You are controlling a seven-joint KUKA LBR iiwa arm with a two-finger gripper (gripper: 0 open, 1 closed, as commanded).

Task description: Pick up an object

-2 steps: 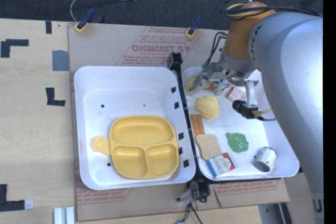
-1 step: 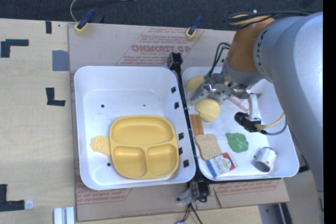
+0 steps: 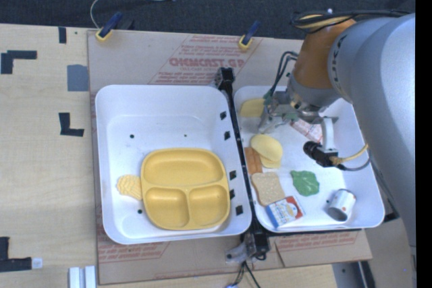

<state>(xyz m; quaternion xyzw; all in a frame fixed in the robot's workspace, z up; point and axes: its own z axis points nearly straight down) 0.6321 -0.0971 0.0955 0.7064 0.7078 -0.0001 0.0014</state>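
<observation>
The grey arm point(image 3: 378, 57) leans in over the right bin point(image 3: 368, 175), and its gripper point(image 3: 273, 114) sits low near that bin's far left corner, just beside a pale yellow piece point(image 3: 252, 107). Whether the pincer is apart or together, I cannot tell from here. Nothing looks lifted, so the pick seems yet to be made. Over in the left bin point(image 3: 111, 145), a big yellow divided tray point(image 3: 185, 187) fills the near half. Closest to the gripper, that pale yellow piece is small, rounded, lying flat against the bin's left wall.
</observation>
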